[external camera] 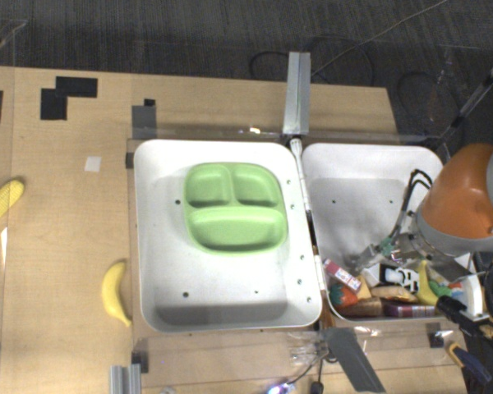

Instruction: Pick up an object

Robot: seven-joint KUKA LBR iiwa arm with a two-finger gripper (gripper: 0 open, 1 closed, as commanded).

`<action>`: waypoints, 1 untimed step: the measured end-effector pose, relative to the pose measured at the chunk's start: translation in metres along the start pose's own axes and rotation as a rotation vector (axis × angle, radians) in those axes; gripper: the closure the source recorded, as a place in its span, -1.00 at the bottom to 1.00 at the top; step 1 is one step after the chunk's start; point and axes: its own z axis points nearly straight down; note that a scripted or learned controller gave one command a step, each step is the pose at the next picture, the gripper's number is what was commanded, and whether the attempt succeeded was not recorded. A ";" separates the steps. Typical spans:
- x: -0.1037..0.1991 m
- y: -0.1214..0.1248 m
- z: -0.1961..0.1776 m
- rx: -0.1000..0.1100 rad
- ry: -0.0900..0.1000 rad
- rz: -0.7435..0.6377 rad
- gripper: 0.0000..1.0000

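Two glossy white bins point(160, 220) | moulded green tray point(233, 207) | jaws point(388, 253): state unclear

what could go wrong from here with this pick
The tool is down at the edge of a tight pile of small items in the near corner of the right bin, so it may catch two things or knock one aside. The pile sits against the bin's near wall, which leaves little room to close around anything. A dark cable loops by the wrist and might snag.
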 end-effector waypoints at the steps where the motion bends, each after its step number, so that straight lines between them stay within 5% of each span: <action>1: 0.001 0.003 -0.012 -0.006 0.003 -0.002 1.00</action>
